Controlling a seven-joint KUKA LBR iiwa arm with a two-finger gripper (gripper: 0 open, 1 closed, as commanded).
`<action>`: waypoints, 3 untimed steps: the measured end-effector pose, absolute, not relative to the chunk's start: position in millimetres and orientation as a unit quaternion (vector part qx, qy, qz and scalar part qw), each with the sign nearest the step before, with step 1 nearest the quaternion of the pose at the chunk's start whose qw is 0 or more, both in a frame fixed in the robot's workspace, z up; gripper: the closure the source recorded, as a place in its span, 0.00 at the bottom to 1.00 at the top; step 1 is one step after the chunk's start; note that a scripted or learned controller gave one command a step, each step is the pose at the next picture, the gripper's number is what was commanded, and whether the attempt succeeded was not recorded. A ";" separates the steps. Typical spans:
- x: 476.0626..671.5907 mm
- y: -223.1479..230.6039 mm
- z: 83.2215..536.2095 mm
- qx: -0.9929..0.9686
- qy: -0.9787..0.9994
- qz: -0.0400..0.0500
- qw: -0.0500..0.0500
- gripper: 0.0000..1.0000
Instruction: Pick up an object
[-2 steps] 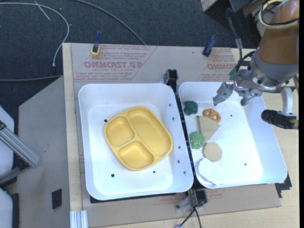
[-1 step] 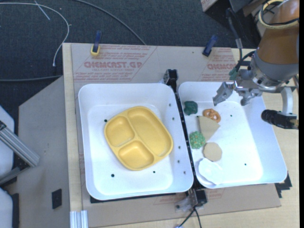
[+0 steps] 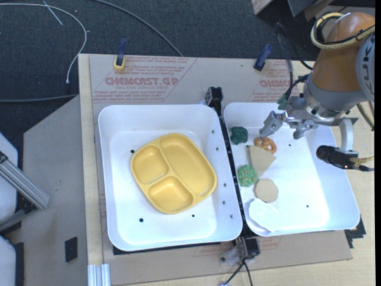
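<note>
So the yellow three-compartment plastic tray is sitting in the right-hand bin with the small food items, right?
Not quite. The camera view shows the yellow three-compartment plastic tray alone in the left white bin. The small food items, such as the green broccoli-like piece, lie in the right white bin.

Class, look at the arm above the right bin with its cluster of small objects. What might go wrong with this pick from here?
1. The small items crowd together: the orange ring touches the tan wedge, so the gripper may nudge both and grasp neither.
2. The green lump and the round tan piece lie close, so the fingers could catch on a neighbour.
3. The dark green piece sits near the right bin's wall, which may block a finger.
</note>
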State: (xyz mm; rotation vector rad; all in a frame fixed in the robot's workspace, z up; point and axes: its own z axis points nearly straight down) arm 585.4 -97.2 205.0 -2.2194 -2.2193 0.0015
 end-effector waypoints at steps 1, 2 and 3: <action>593.9 -92.6 155.2 -0.707 -0.708 0.002 0.003 0.00; 593.5 -97.3 93.1 -0.707 -0.707 0.002 0.004 0.00; 596.0 -97.1 108.8 -0.707 -0.707 -0.001 0.000 1.00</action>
